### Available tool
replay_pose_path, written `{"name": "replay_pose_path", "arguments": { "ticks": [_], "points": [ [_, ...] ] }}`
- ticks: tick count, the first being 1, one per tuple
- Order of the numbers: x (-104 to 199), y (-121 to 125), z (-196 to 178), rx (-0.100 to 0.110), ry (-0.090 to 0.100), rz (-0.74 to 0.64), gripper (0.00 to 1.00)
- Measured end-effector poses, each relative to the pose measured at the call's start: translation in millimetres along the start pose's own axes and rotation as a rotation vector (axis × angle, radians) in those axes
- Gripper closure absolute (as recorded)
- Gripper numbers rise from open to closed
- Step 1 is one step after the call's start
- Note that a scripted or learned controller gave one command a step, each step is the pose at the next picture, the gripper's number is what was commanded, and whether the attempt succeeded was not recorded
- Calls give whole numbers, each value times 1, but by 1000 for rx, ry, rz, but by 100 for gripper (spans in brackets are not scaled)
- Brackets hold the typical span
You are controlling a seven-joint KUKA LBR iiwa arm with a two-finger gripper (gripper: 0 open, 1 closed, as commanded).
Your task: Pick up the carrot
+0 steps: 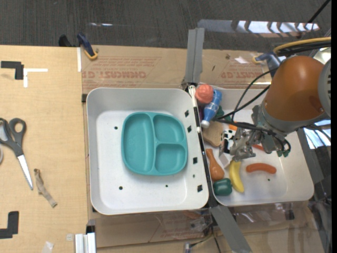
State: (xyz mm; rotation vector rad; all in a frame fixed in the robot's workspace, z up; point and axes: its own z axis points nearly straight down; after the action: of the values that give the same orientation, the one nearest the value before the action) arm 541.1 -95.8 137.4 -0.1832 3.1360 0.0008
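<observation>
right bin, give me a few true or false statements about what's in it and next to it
1. A banana lies in the right bin. True.
2. The teal tray sits in the right bin. False: it sits in the left bin.
3. The gripper hangs over the right bin. True.
4. The scissors lie inside the left bin. False: they lie on the bench, left of both bins.
5. The carrot lies in the teal tray. False: it lies in the right bin near the banana.
</observation>
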Motion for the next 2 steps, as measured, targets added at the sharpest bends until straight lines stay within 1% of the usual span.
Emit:
{"name": "replay_pose_path", "arguments": {
  "ticks": [1,2],
  "points": [
    [0,0,0,0,-1,0,0],
    [-52,-30,28,8,-30,-147,0]
  ]
}}
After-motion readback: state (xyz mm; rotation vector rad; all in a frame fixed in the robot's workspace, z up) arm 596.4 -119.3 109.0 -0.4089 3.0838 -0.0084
